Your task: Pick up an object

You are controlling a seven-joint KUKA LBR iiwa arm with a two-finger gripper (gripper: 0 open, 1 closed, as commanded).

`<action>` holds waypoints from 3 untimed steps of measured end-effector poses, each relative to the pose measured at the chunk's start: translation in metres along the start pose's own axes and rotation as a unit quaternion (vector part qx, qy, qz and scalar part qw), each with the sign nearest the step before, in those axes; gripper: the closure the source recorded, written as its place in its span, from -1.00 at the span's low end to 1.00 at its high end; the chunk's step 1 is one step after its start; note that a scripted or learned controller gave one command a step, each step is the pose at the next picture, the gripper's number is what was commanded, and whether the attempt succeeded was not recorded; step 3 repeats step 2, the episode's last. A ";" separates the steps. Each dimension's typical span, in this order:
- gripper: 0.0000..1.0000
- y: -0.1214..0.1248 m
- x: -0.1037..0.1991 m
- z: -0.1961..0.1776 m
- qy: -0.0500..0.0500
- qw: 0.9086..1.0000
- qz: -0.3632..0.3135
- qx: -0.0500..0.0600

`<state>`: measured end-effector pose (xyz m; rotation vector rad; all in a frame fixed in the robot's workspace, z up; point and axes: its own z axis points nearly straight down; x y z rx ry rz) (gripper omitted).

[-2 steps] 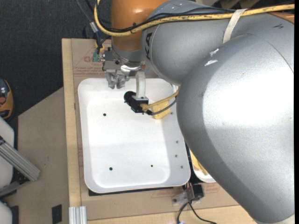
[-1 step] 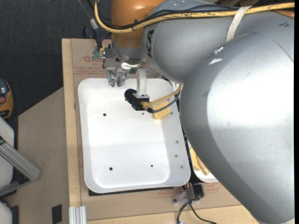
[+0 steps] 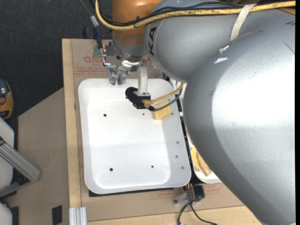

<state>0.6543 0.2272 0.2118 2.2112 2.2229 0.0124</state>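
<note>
Your pincer (image 3: 118, 78) hangs at the bin's (image 3: 93, 172) twelve o'clock, opening unreadable; the tan piece (image 3: 198, 162) at four o'clock looks light and stiff, so pinch its sides.

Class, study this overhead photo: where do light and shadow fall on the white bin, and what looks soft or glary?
Camera view: the white bin is brightest across its lower half, with a soft grey shadow dimming its upper half; the orange band carries a pale sheen; the arm, close to the lens, looms large and slightly soft.
</note>
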 end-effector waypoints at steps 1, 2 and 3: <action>1.00 0.000 0.001 -0.010 0.000 1.000 -0.001 -0.001; 1.00 0.001 0.001 -0.021 0.000 1.000 -0.001 -0.003; 1.00 0.001 0.001 -0.021 0.000 1.000 -0.001 -0.003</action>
